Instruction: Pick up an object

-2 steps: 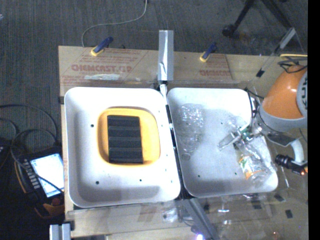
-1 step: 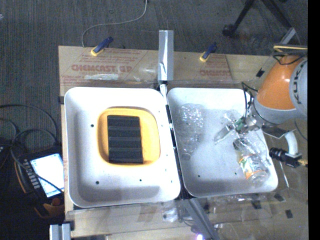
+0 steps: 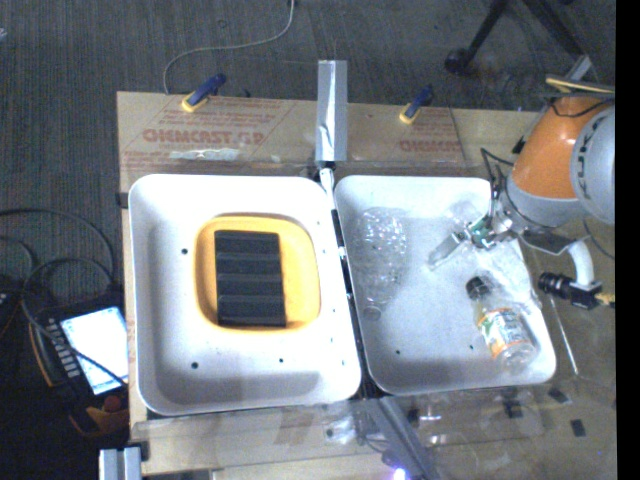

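In the right bin [image 3: 420, 368] a crumpled clear plastic bottle [image 3: 380, 253] lies toward the left wall. A small clear bottle with a dark cap and an orange label [image 3: 500, 326] lies near the bin's right front corner. The gripper [image 3: 462, 238] reaches in from the right, low over the bin's back right part, between the two bottles and apart from both. Above it rises the grey arm with its orange band [image 3: 555, 158]. Nothing shows in the gripper's grasp.
The left bin [image 3: 160, 348] holds a yellow rectangular dish with a black ribbed block [image 3: 250, 276] in it. A metal post [image 3: 331, 113] stands behind the seam between the bins. Cables and a small screen lie on the floor at left.
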Controlling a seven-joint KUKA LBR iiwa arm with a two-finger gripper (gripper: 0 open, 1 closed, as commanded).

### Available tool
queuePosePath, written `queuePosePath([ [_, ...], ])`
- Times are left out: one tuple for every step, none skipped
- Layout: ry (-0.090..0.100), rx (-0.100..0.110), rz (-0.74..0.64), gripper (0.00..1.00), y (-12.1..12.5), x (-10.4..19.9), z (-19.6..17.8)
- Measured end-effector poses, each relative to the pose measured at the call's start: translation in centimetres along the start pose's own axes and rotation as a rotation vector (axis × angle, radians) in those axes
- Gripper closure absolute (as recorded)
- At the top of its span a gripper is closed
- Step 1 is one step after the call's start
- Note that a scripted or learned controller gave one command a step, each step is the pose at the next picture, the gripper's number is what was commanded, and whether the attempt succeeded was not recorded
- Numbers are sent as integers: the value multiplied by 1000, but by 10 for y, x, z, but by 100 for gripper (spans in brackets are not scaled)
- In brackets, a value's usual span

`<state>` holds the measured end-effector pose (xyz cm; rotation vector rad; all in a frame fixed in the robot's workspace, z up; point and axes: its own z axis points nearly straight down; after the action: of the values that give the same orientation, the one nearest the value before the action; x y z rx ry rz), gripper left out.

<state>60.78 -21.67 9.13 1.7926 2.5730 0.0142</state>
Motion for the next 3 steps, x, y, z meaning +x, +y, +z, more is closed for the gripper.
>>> queuePosePath([
  [-25,-28,-62,0,-74,24,-7],
  [0,10,-219,0,-48,17,-16],
  [-1,12,6,0,15,20,-115],
])
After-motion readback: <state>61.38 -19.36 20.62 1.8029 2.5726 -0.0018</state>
